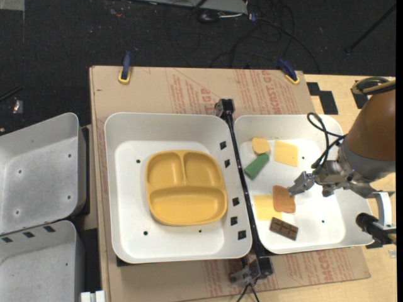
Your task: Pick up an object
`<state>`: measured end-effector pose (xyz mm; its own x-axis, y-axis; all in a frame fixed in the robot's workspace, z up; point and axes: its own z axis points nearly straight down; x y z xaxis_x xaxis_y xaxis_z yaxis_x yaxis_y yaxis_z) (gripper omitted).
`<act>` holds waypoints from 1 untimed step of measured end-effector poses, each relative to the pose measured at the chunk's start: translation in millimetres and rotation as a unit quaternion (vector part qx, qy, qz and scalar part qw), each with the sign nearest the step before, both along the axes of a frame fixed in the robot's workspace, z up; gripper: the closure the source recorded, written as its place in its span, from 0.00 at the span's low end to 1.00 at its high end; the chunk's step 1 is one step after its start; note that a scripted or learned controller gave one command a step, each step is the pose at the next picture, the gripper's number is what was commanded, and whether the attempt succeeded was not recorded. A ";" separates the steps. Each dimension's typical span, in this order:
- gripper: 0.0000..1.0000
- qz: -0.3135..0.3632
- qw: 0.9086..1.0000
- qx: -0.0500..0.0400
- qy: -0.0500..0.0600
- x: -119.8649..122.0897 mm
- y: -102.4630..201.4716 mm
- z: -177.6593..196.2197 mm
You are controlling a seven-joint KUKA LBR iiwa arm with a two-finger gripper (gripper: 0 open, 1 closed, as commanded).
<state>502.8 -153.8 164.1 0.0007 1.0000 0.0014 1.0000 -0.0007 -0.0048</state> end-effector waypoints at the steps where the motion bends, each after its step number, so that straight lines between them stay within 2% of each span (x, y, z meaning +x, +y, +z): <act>1: 0.00 -0.001 1.000 0.000 0.000 -4.8 -5.0 -61.8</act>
